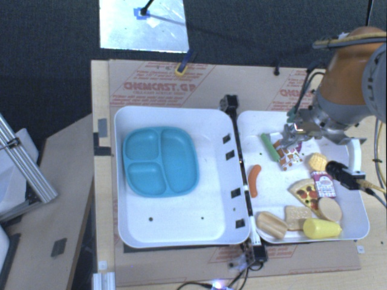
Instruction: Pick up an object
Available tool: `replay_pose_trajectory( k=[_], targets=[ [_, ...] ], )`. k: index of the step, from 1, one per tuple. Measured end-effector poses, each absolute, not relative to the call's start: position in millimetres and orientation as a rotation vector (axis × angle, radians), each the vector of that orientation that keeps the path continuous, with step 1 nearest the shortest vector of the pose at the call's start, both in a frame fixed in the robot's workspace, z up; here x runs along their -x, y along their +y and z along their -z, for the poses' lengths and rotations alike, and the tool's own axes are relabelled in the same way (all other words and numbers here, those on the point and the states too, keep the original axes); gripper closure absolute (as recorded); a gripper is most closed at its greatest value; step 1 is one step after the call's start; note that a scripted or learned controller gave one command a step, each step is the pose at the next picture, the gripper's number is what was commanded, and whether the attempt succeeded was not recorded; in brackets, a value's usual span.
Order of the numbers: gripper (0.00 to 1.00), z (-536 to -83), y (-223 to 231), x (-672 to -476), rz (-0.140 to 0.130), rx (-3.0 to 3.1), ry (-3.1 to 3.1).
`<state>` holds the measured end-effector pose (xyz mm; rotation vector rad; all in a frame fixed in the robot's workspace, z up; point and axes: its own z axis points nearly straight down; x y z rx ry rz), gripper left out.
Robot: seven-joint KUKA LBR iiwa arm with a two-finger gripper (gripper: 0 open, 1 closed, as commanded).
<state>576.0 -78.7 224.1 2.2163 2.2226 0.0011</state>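
The right bin (357,225) holds several toy foods. A green stick (269,146) lies near its left wall, and an orange sausage (254,180) lies below that. A small white and red patterned pack (291,157) sits in the bin's upper middle. My gripper (294,135) hangs low right over that pack's upper edge, with the grey and orange arm (351,77) behind it at the upper right. Its tip blends with the pack, and I cannot make out whether they touch.
A yellow corn piece (317,161), a pink carton (325,186), a pizza slice (303,192), a cracker (296,216), a bread roll (271,224) and a yellow lemon (320,228) crowd the right bin's lower half. The left bin (211,216) holds a blue divided tray (161,162).
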Motion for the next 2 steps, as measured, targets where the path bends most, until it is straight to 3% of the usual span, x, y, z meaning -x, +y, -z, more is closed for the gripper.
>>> replay_pose_trajectory(
  k=[2],
  targets=[
    [1.0, -231.1, -63.7, -573.9, -0.002, -2.214, 2.227]
  ],
)
